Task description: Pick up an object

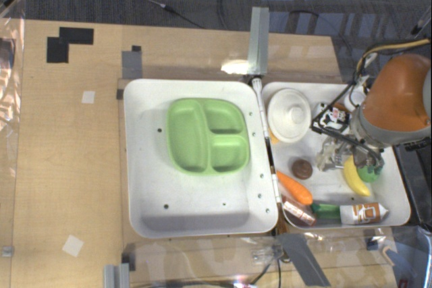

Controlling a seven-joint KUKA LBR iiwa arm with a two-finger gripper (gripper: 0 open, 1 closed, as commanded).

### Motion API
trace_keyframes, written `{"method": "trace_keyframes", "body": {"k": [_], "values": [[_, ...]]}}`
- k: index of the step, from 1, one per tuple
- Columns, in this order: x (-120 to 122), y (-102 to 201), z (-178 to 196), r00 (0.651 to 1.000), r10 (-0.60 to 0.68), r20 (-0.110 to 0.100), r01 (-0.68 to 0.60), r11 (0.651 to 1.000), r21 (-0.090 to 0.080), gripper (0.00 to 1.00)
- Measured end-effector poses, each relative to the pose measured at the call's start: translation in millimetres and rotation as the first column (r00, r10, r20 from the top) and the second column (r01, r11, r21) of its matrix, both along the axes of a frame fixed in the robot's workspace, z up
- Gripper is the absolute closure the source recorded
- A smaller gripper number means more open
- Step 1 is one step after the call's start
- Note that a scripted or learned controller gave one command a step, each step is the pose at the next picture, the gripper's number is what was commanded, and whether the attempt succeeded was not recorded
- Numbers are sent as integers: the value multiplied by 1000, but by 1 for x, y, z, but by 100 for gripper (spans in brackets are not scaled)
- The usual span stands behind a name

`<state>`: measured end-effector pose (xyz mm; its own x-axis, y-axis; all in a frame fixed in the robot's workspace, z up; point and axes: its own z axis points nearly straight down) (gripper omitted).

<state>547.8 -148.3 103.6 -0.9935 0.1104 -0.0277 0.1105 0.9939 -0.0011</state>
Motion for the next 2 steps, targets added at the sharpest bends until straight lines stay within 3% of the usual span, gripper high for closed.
{"method": "trace_keyframes", "body": {"k": [1,2], "values": [[80,-59,53,991,135,-11,-135,991,-3,100],[82,-56,29,804,594,-19,-594,804,-2,100]]}}
